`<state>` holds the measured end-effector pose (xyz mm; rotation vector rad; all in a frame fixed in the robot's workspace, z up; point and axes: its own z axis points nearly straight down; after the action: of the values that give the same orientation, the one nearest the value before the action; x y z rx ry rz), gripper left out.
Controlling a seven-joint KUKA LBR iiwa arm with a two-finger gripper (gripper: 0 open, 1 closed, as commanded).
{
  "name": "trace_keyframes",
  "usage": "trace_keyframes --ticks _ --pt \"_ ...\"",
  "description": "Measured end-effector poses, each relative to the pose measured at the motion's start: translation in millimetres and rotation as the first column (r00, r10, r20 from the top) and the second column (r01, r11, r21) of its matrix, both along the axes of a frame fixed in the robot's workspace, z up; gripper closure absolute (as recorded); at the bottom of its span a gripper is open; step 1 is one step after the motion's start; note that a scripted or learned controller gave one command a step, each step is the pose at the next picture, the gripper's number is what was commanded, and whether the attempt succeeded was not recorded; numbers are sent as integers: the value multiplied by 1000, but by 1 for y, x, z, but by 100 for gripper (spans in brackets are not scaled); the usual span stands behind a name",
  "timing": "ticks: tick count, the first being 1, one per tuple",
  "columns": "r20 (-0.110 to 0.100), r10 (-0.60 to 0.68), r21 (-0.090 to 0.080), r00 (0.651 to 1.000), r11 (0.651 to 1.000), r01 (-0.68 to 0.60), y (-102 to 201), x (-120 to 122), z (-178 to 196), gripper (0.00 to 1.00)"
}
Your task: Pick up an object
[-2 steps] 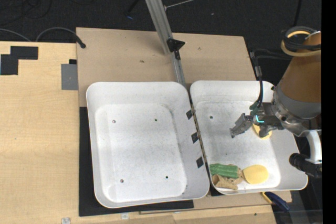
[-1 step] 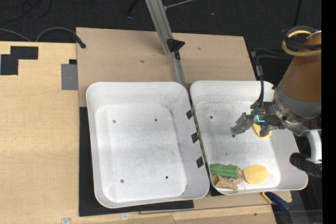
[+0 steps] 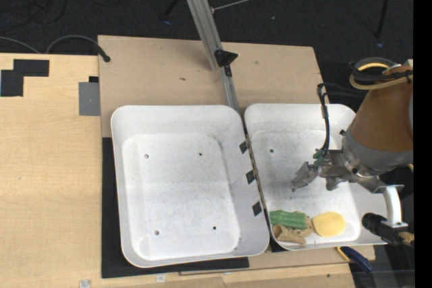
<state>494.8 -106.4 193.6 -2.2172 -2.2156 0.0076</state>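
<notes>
My gripper (image 3: 312, 183) hangs over the middle of the right bin (image 3: 283, 121), on the arm that reaches in from the right. It looks open, with only the bin's white floor between its fingers. Three objects lie together in the bin's near corner, below the gripper and apart from it. A green object (image 3: 289, 218) is on the left, a round yellow object (image 3: 329, 224) is on the right, and a tan object (image 3: 291, 234) lies just in front of the green one.
The left bin (image 3: 128, 125) sits beside the right one, with black clips (image 3: 250, 177) along the shared rim. A slanted metal rail (image 3: 202, 17) rises behind the bins. Light wooden board lies to the left.
</notes>
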Motion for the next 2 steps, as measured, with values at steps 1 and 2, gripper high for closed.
trace_keyframes --ticks 1,2 --pt "-1 0 1 1000 1000 0 -9 -4 -52 0" --pt "8 0 -1 1000 1000 0 -9 -4 -102 0"
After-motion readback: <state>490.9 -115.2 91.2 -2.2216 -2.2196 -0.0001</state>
